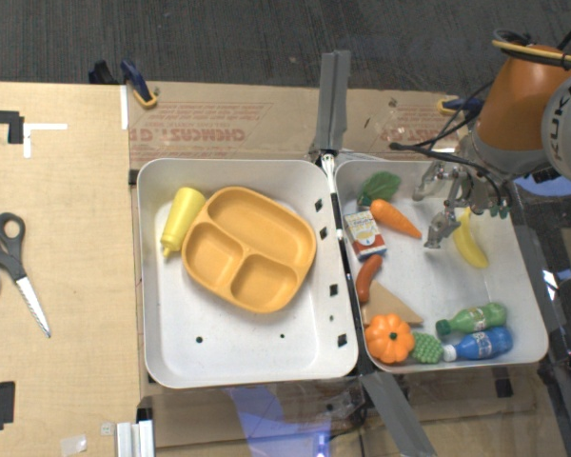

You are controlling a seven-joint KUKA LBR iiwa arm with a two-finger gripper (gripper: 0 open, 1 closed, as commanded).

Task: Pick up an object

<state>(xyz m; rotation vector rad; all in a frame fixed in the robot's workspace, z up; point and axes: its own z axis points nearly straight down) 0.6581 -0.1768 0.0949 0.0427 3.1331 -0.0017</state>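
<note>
Banana (470,244), toy plastic, right bin (528,284), just right of carrot (396,218); likely light, stiff, slick, curved, so grab across its narrow middle; gripper (444,219) hovers beside it, fingers apart, nothing held.

a: how's the light?
b: bright and even, it seems to come from overhead. the two white bins (171,350) look almost washed out, with little shading on their floors.
a: any shadows?
b: soft, short ones. the yellow tray (247,248) casts a faint grey edge on its lower side, and the arm (523,103) darkens the bin wall beneath it slightly.
a: glare?
b: a bluish-white patch of reflection at the bottom centre, below the bins. the orange band on the arm has a mild sheen.
a: sharpness?
b: moderate; small toys read clearly, but the print on the cardboard (219,127) is soft. the dark floor along the top is dim and grainy.
</note>
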